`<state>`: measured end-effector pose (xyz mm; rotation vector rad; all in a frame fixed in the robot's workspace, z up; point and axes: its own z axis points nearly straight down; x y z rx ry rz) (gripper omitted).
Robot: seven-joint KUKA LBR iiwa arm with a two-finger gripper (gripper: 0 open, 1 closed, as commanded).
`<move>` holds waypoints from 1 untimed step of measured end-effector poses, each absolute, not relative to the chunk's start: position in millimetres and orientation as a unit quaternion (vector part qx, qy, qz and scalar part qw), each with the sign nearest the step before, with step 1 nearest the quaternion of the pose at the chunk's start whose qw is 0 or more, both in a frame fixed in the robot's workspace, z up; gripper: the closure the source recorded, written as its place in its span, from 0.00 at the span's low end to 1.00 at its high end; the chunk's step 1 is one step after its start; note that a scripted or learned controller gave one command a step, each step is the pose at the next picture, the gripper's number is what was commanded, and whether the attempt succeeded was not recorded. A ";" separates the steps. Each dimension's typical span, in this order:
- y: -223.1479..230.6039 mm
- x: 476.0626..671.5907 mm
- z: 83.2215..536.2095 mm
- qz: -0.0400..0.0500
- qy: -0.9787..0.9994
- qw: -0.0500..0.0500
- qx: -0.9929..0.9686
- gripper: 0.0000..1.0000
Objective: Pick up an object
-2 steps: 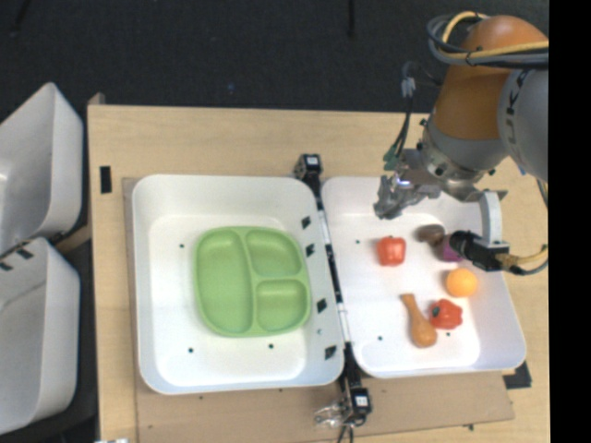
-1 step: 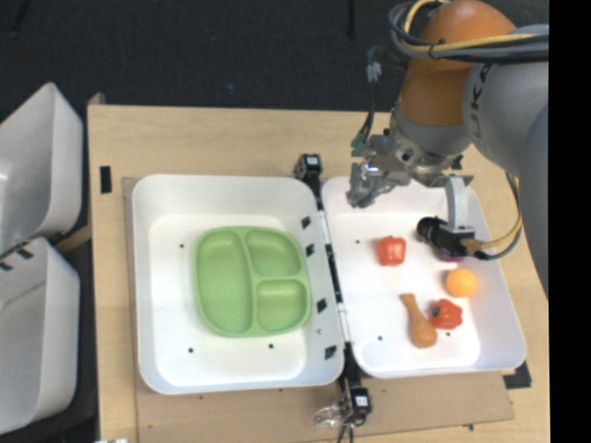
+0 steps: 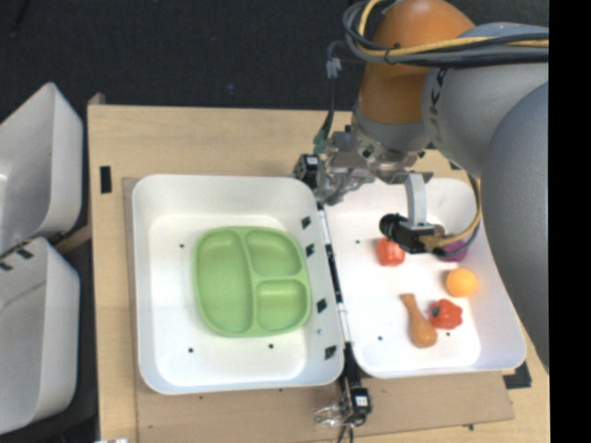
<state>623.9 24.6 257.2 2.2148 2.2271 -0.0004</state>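
Orange ball point(image 3: 462, 282) in right bin point(image 3: 371, 356), green tray point(image 3: 249, 281) in left bin point(image 3: 159, 340)

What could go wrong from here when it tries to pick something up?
1. The gripper sits by the wall between the bins, away from the items; coming down there would likely strike it.
2. The red piece touches the tan piece, so a grasp may catch both or push one aside.
3. The ball could roll off if nudged.

Pale wooden bench point(image 3: 113, 284), dark backdrop point(image 3: 185, 26)
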 end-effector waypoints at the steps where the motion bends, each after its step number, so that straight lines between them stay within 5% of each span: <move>1: 67.6 652.4 254.2 0.001 0.709 0.001 0.705 1.00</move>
